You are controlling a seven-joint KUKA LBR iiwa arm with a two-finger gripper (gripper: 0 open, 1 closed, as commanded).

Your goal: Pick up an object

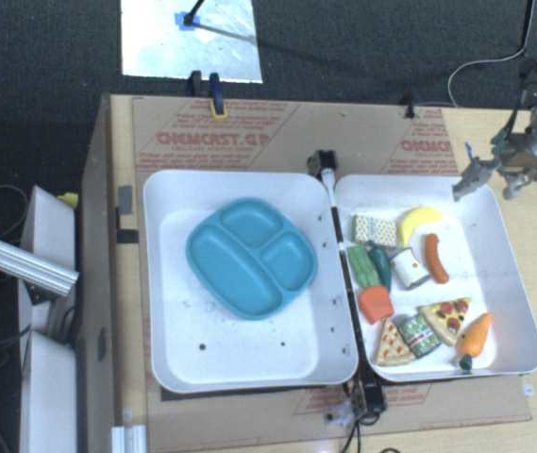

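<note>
The pincer [488, 179] hangs open and empty just past the far right corner of the right bin [523, 300] — the banana [420, 221] lies inside, near that corner.

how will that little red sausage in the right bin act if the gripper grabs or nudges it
The sausage looks round and smooth, so it may roll sideways if nudged, or slip from a grip across its curve. It looks like solid toy food, probably light and stiff. The white block lies close beside it, leaving little room for a finger there.
</note>
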